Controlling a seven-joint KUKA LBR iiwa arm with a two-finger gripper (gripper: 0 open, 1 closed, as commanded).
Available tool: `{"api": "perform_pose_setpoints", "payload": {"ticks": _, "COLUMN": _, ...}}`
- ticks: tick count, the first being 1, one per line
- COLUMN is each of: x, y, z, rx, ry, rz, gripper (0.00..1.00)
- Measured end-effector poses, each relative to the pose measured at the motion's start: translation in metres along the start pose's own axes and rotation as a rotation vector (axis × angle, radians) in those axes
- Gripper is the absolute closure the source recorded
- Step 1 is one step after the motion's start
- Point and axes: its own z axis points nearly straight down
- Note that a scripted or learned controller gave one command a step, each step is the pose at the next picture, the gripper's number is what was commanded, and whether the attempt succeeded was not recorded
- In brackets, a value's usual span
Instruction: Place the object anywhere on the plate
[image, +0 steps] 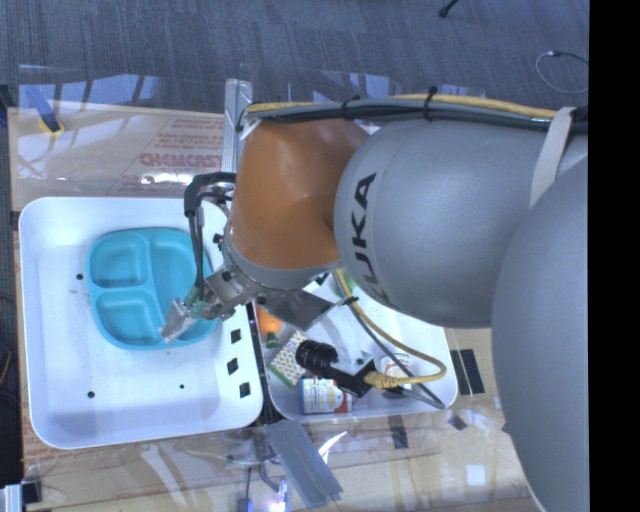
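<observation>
At the far left the left bin (50, 330) shows bare white floor around the blue divided plate (135, 285), so I have room there. My pincer (185, 318) hovers at the plate's lower right rim; whether it is open or gripping anything, I cannot tell. If it carries the object, I judge it best released further inboard, over a compartment, not on the lip. To my right, the right bin (440, 385) holds a small can (322, 396) and clutter, beneath my arm.
</observation>
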Motion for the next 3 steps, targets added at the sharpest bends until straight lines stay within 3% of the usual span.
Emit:
{"api": "perform_pose_setpoints", "payload": {"ticks": 1, "x": 0.0000, "y": 0.0005, "z": -0.0074, "rx": 0.007, "ry": 0.000, "rz": -0.005, "gripper": 1.00}}
{"api": "perform_pose_setpoints", "payload": {"ticks": 2, "x": 0.0000, "y": 0.0005, "z": -0.0074, "rx": 0.007, "ry": 0.000, "rz": -0.005, "gripper": 0.00}}
{"api": "perform_pose_setpoints", "payload": {"ticks": 3, "x": 0.0000, "y": 0.0006, "z": -0.0074, "rx": 0.007, "ry": 0.000, "rz": -0.005, "gripper": 0.00}}
